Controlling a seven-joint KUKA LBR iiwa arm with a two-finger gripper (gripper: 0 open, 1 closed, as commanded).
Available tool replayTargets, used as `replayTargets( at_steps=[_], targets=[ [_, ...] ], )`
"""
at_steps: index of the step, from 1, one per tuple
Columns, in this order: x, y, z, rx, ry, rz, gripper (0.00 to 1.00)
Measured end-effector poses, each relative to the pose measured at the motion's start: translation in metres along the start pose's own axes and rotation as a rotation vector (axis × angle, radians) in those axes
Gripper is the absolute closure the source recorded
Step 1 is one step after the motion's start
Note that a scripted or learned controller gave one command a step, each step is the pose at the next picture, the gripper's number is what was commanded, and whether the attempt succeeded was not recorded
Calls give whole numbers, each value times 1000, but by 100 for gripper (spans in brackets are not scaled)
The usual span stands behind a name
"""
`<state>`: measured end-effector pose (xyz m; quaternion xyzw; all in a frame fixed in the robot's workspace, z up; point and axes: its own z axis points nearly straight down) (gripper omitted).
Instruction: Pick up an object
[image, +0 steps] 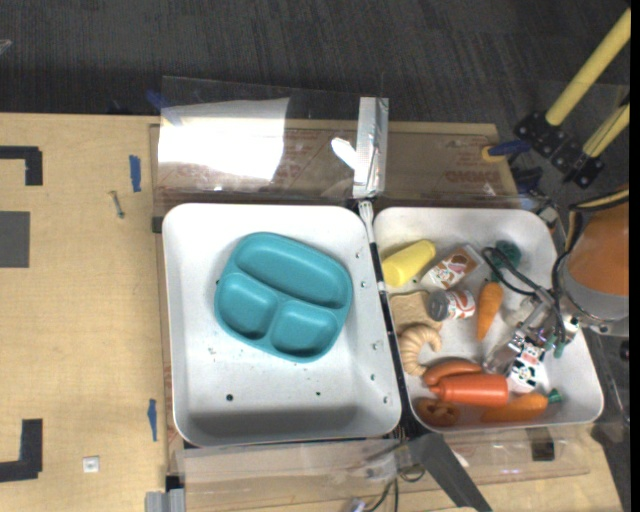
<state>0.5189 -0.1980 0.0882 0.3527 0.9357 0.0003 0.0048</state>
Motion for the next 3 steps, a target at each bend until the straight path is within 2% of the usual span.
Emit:
replayTargets(
  at_steps=[1,2,3],
  targets=[
    [34,-15,-1,-1,-2,56,0],
    [61,67,-43,-2,2,-275,0],
    [11,89,-47,1,5,-177,0]
  ],
)
